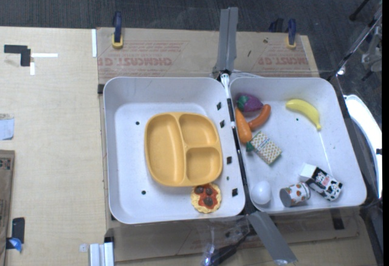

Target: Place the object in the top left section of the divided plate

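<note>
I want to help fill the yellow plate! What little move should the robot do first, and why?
Probably reach into the right bin and come down over one toy, perhaps the banana, which lies apart from the others. The divided plate in the left bin has nothing in its sections yet.

Legible text is found on one item only: the flat brown cardboard sheet (182, 52) lying under the far edge of the two white bins carries red printed lettering. It appears upside down and mirrored from this camera; the characters resemble "CHEMCAST GP" on the left portion, with a similar red line on the right portion too faint to read. The small patterned rectangular box (266, 148) in the right bin shows a surface pattern, but no characters can be made out.
</note>
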Controlling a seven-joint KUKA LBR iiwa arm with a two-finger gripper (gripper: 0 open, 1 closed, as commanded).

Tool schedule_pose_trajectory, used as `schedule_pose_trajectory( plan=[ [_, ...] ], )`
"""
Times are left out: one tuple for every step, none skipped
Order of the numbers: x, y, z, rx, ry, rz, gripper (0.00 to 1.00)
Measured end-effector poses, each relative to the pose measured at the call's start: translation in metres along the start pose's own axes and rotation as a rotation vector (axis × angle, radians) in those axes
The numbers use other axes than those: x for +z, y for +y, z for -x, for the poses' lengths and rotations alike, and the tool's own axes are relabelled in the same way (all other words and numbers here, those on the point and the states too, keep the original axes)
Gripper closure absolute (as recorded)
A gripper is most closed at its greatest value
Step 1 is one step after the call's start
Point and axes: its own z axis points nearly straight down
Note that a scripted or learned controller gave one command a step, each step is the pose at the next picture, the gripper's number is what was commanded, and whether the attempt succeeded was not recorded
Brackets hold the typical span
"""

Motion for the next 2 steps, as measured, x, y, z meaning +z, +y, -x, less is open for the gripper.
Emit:
schedule_pose_trajectory(
  plan=[
    [0.0,-0.028,-0.063,0.083,-0.001,-0.002,1.0],
    [0.0,-0.097,-0.095,0.221,-0.001,-0.002,1.0]
  ],
)
